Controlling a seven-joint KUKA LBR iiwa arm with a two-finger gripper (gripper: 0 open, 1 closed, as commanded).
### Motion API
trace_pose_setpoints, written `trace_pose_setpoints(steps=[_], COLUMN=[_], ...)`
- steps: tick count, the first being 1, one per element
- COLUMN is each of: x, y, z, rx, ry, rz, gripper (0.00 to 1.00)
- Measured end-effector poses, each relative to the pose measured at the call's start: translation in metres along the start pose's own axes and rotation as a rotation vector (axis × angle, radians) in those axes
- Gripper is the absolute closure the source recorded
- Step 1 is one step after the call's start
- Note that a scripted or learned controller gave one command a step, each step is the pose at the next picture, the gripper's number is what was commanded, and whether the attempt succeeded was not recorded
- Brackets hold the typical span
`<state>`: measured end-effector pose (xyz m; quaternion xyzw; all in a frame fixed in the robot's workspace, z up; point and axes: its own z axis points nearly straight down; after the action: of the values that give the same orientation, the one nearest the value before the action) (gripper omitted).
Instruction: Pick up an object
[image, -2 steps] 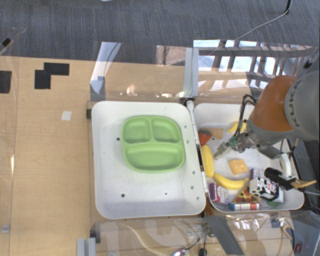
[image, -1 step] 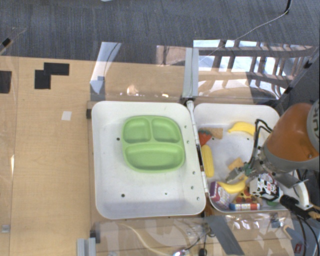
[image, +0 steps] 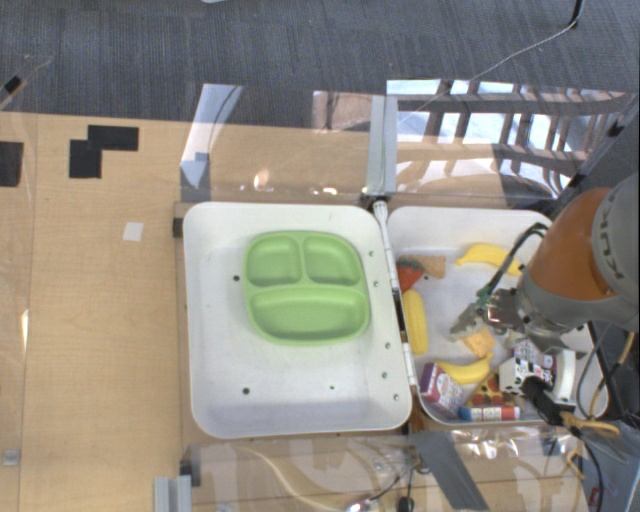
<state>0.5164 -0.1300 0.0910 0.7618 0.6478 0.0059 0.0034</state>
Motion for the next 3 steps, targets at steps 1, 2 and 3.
trace_pose_setpoints(steps=[1, 2, 3], x=[-0.008, 0.042, 0.024], y=[0.022, 0.082, -0.028], z=[-0.023, 0.003, -0.001], rx=[0.01, -0.001, -0.006], ry=[-0.006, -0.003, -0.002], rz=[0.281, 0.259, 0.134], gripper=[0.0, 0.0, 0.0])
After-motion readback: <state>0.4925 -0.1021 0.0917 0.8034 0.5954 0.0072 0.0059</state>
